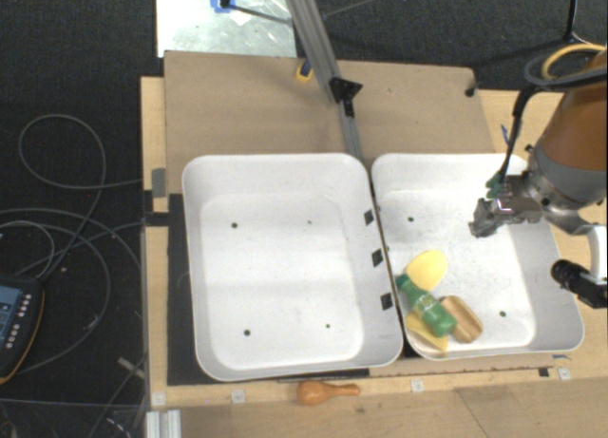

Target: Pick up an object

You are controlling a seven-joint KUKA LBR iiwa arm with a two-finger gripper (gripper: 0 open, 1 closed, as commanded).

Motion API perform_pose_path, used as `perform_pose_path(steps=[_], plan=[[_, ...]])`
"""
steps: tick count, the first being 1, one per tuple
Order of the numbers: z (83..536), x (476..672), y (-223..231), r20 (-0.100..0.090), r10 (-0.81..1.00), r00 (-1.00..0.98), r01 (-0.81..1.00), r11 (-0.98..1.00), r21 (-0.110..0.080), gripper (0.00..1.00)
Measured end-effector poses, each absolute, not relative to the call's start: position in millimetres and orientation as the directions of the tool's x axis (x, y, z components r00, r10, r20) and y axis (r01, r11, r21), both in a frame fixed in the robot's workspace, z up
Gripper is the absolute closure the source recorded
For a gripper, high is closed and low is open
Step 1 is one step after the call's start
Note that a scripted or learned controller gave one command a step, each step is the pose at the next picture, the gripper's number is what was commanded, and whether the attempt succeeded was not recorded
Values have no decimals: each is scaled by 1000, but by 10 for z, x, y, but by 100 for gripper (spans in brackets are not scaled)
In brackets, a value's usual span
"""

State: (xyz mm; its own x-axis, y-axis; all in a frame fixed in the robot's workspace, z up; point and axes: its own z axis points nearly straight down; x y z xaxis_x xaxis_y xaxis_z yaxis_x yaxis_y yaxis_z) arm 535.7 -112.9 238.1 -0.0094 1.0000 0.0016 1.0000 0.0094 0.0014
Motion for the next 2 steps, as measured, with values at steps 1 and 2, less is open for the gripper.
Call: perform_pose_path(steps=[1,2], plan=[[2470,5422,-632,2,1000,-11,1000,11,3,100],[2512,5576,-84,2,1000,-12,1000,12,4,100]])
